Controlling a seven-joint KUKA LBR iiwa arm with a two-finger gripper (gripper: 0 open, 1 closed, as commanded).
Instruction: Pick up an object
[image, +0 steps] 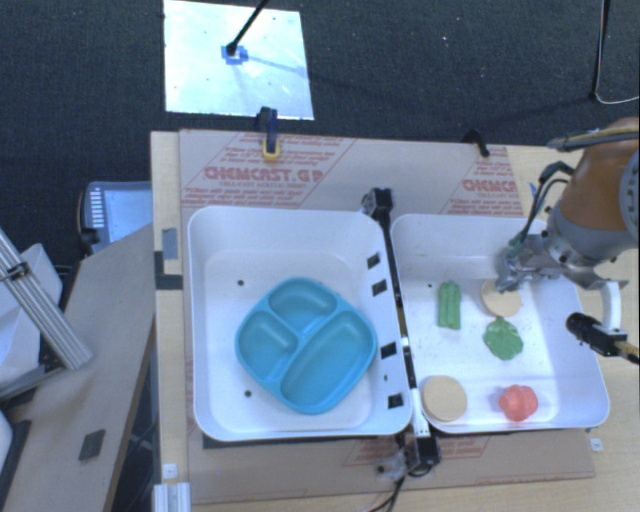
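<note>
Disc (500, 299), tan and flat, lies directly under the gripper (512, 272) in the right bin (590, 400); I cannot tell the gripper's state.

We see the arm (600, 190) cut off by the right edge. The gripper (512, 274) covers the top of a pale round thing (500, 301), and its fingers are too small and blurry for us to tell apart.
</note>
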